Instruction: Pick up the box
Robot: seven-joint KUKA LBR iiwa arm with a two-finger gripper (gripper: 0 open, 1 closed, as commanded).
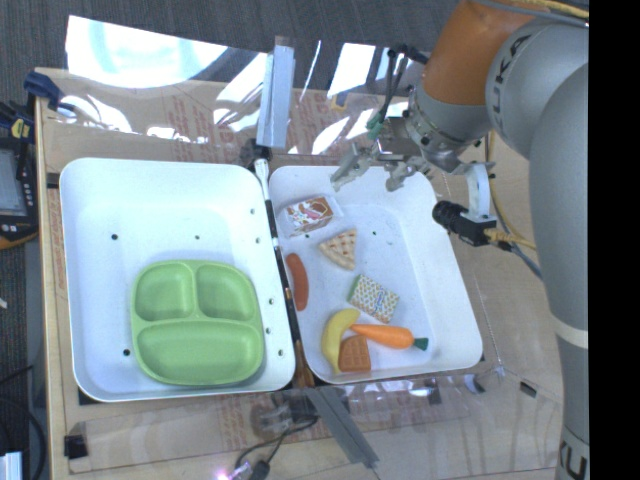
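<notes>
Gripper (373,171) hung over the far edge of the right bin (455,298), its two fingers spread apart, nothing between them. The box (308,214), a small flat pack with a red-and-white printed face, lay on the bin floor in the far-left corner, close to the wall shared with the left bin (90,268). From the jaws the box sat toward the left and slightly nearer the camera, close by but not under them; no contact. Its long axis ran roughly left-right, tilted a little, about parallel to the bin's far edge. Judgement: the pick had not started, and the move would call for a short shift left and down, with the fingers set across the box's short side. The waffle wedge (340,248) lay just beside the box on its near-right side, and the sausage (297,280) sat nearer along the left wall, so crowding could spoil the grasp. A green divided plate (195,323) lay in the left bin, well apart.
</notes>
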